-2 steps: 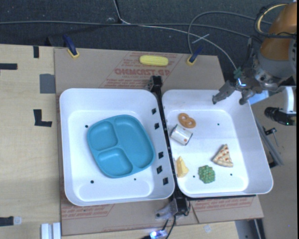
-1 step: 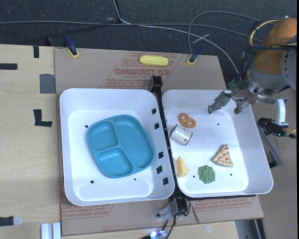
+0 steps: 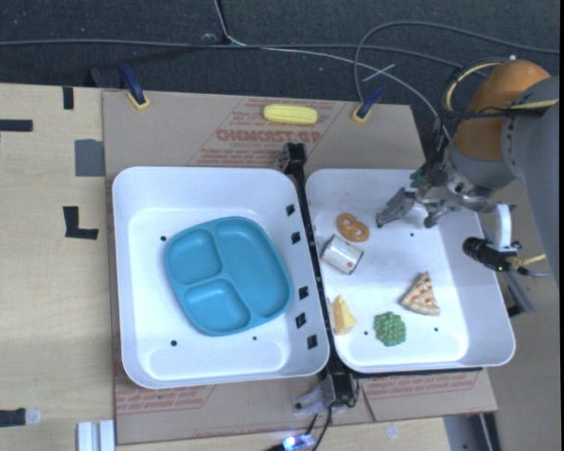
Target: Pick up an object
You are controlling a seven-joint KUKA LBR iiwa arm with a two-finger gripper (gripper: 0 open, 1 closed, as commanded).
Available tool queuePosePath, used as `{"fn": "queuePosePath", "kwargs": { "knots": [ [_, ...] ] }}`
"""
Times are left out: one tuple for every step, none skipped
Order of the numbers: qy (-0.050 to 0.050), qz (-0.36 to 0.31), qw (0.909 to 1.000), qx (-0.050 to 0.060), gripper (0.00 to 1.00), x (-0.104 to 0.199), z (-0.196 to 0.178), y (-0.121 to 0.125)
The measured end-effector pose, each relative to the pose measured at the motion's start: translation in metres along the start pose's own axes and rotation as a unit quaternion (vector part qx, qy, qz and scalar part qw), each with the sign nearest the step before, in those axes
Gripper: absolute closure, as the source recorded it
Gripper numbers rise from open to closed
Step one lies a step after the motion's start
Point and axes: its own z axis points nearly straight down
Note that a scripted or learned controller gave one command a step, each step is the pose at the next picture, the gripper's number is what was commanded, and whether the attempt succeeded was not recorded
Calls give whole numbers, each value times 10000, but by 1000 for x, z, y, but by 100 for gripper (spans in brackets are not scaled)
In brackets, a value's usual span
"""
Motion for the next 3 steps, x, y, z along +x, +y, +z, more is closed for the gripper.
{"fn": "queuePosePath", "kwargs": {
  "knots": [
    [-6, -8, 10000, -29, 100, 0, -14, 2],
    [-4, 7, 10000, -58, 100, 0, -78, 3],
    [-8, 4, 10000, -64, 100, 0, -132, 4]
  ]
}}
